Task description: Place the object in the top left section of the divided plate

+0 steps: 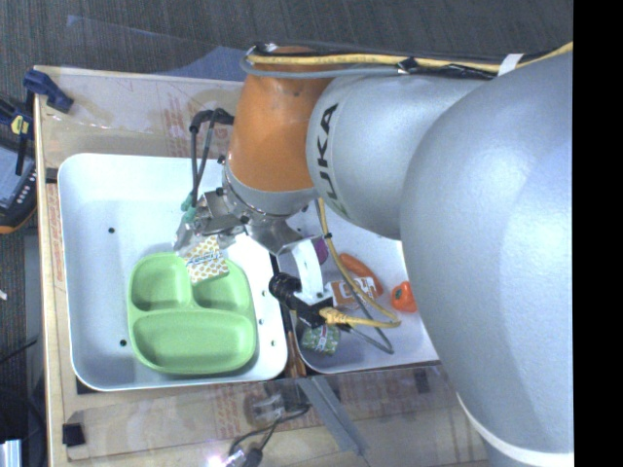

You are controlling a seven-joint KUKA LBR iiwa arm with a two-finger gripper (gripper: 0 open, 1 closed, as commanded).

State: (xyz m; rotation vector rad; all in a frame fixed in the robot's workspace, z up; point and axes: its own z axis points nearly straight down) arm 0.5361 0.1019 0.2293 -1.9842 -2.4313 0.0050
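Patterned packet (206,259) (small, checkered) hangs just over the upper rim of the green divided plate (192,321), left of frame centre, right beneath the end effector (207,230). Whether it is gripped I cannot tell. Release into the top left section remains, I judge.

Wooden bench (127,426) (pale, worn) on dark carpet floor (127,13).

divided plate (190,334) in left bin (88,261), object (206,259) at its upper edge
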